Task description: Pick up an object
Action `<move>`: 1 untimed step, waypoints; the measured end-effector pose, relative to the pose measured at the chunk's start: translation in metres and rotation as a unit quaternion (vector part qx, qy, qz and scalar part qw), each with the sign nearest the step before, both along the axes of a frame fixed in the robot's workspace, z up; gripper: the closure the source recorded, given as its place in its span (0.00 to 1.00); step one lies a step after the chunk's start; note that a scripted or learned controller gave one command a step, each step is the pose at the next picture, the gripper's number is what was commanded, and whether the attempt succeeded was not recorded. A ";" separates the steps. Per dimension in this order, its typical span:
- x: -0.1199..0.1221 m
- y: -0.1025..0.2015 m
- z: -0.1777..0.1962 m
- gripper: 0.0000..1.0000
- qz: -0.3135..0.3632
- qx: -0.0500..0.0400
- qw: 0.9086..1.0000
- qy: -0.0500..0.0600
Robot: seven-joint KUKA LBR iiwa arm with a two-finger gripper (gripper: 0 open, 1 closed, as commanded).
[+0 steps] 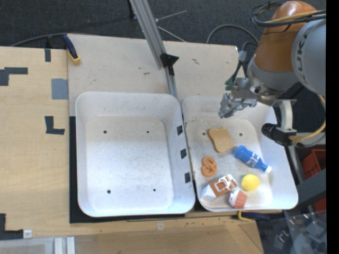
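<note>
My gripper (226, 111) hangs over the far part of the right bin (193, 120), with nothing visible between its fingers. Just in front of it lies a tan slice of toast (220, 139). A blue bottle (251, 159) lies to the right of the toast. Nearer the front are an orange pretzel (208, 166), a yellow ball (250, 182), a small orange and white box (223, 186) and a red and white cup-like item (238, 198).
The left bin (85, 142) lies beside the right one, sharing a raised rim in the middle. A grey metal pole (153, 33) slants down to the bins' far edge. A blue and yellow clamp (71, 49) sits at the bench's far left.
</note>
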State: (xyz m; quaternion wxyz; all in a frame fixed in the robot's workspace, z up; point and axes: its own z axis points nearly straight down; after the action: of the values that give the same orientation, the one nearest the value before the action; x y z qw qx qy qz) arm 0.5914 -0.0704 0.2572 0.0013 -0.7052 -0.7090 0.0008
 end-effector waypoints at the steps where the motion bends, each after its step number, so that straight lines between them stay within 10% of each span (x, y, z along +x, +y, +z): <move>1: 0.014 0.060 -0.013 1.00 0.001 0.000 1.000 0.000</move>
State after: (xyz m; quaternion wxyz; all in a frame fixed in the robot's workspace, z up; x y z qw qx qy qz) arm 0.6058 -0.0109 0.2444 0.0013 -0.7046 -0.7096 0.0004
